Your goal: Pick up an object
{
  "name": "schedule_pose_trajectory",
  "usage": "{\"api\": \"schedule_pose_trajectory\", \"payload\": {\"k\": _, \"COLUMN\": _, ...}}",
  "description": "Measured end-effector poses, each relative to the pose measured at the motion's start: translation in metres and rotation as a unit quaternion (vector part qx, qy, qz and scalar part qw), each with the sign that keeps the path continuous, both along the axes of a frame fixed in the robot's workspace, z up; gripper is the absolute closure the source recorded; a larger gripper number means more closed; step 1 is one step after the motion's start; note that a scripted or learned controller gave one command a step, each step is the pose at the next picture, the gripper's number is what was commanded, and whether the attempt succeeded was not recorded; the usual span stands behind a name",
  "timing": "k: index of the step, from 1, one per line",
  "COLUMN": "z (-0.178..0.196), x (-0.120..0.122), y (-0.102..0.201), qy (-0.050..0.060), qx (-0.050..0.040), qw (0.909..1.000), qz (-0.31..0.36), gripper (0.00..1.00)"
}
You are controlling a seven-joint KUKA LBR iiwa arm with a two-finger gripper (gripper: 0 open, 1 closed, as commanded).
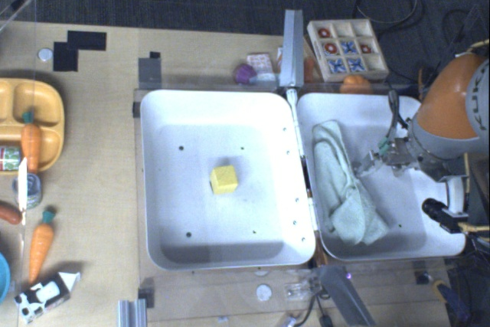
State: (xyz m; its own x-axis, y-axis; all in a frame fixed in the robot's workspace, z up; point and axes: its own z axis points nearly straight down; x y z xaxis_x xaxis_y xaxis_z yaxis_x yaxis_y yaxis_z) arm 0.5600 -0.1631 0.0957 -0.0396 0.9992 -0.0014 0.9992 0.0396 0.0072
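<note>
Cloth (343, 184) lies beside tool (377, 158); yellow block (224, 179) apart.

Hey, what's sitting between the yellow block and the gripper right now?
In the camera view, the divider where the two bins meet and a crumpled pale cloth lie between the yellow block and the gripper.

The robot arm (452, 115) is a thick, rounded limb with a smooth shell. A broad orange band (453, 99) curves around it like a dome, bordered by pale grey casing at the far right. Below the band, the wrist narrows into darker grey metal parts. Thin dark cables loop along this section. The gripper (375, 159) is a small cluster of grey and silver metal pieces, blurred and too small to describe in finer detail.
</note>
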Motion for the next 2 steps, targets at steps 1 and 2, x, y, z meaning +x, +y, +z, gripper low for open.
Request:
{"api": "schedule_pose_trajectory", "payload": {"k": 1, "z": 0.009, "x": 0.093, "y": 0.054, "qy": -0.002, "qx": -0.0019, "qw": 0.9776, "qz": 0.21, "gripper": 0.0}}
{"api": "schedule_pose_trajectory", "payload": {"k": 2, "z": 0.026, "x": 0.039, "y": 0.06, "qy": 0.0, "qx": -0.0018, "qw": 0.9644, "qz": 0.264, "gripper": 0.0}}
